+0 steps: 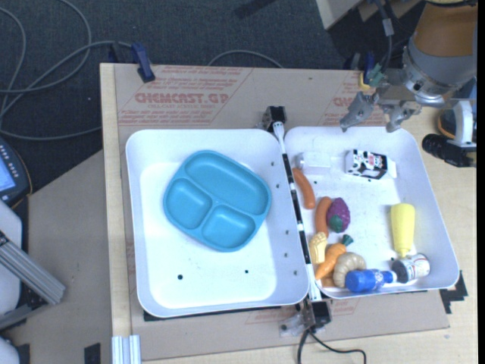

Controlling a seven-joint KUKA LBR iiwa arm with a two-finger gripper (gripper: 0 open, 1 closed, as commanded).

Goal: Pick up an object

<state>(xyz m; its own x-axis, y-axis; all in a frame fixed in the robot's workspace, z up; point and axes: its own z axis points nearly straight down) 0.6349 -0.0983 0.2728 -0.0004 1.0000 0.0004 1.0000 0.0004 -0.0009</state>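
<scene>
Two white bins side by side on your worktop (114, 165). Left bin (151, 279) holds blue divided plate (217, 199). Right bin (432, 203) holds toy food cluster: orange sausage (305, 188), purple piece (338, 214), yellow bottle (402, 229), blue bottle (366, 280), black-and-white carton (367, 164). Gripper (377, 118) hangs over right bin's far rim, fingers spread apart, nothing between them. Carton lies just below it.

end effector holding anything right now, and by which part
Nothing is held. The end effector hovers open above the right bin's far rim, with nothing between its fingers.
</scene>
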